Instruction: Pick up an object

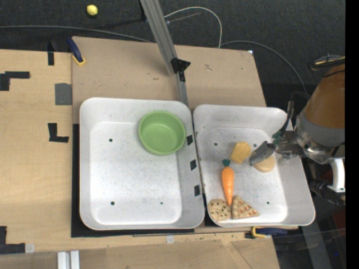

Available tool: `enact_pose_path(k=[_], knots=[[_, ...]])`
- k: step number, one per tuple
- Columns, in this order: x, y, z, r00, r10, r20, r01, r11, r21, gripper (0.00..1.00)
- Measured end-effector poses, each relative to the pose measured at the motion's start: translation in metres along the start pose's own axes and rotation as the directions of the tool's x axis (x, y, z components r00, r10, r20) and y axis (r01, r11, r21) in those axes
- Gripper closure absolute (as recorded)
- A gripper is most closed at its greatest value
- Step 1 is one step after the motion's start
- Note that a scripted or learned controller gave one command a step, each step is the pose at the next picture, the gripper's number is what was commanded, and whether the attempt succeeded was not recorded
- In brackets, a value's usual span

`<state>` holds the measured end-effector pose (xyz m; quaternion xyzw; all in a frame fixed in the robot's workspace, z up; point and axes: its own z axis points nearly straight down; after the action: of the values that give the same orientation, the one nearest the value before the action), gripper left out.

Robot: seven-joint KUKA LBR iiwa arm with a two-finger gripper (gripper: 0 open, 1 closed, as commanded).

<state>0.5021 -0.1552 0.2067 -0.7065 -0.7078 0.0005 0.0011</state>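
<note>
- Camera view, above the bench [33, 122] – two shallow white bins side by side, seen at a slant.
- Left bin [101, 206]: green bowl [162, 132] upright near the far right corner, close to the wall shared with the other bin.
- Right bin [294, 203]: orange carrot [228, 184] with green top, lying lengthwise near the middle; yellow ridged piece [241, 152] just beyond it; waffle-like round cookie [219, 209] and speckled wedge [243, 208] touching each other at the near edge, right by the carrot's tip.
- Pale rounded lump [266, 164] beside the yellow piece, toward the right wall.
- Arm [328, 108] reaching in from the right, orange band above the wrist; gripper [262, 153] low over the pale lump, dark finger overlapping its top.
- Jaws – cannot tell whether spread or closed, nor whether the lump sits between them.
- Small yellow ball [92, 9] on the dark floor beyond the bench, far left.
</note>
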Motion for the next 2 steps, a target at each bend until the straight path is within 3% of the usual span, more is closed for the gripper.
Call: enact_pose_path(k=[1, 2], knots=[[0.0, 0.0, 0.0, 1.0, 0.0, 0.0, 0.0, 1.0, 0.0, 0.0], [0.002, -0.004, 0.064, 1.0, 0.001, -0.001, -0.001, 1.0, 0.006, 0.0]])
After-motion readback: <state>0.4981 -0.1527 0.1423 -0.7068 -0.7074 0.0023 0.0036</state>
